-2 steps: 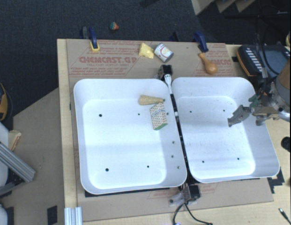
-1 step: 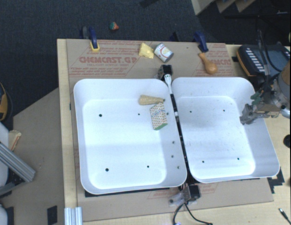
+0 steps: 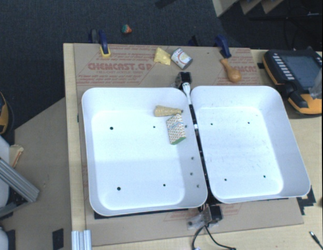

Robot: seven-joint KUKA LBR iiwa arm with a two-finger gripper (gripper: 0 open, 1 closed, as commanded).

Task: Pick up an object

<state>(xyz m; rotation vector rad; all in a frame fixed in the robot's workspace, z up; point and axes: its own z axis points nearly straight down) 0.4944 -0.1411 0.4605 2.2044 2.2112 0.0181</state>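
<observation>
Two white bins sit side by side on the bench. The left bin (image 3: 99, 155) holds a tan, cone-shaped piece (image 3: 166, 111) near its back right corner. Just below it lies a small patterned green-and-white packet (image 3: 176, 128), tilted slightly. The two lie close together, almost touching. The right bin (image 3: 286, 139) holds nothing that I can make out.
On the board behind the bins lie a yellow wedge (image 3: 162, 57), a small white-and-grey box (image 3: 181, 58), a black-and-white marker-like item (image 3: 185, 82) and a wooden-handled tool (image 3: 231, 70). Blue clamps (image 3: 103, 41) hold the board. A yellow-and-black pendant (image 3: 296, 77) rests at the right.
</observation>
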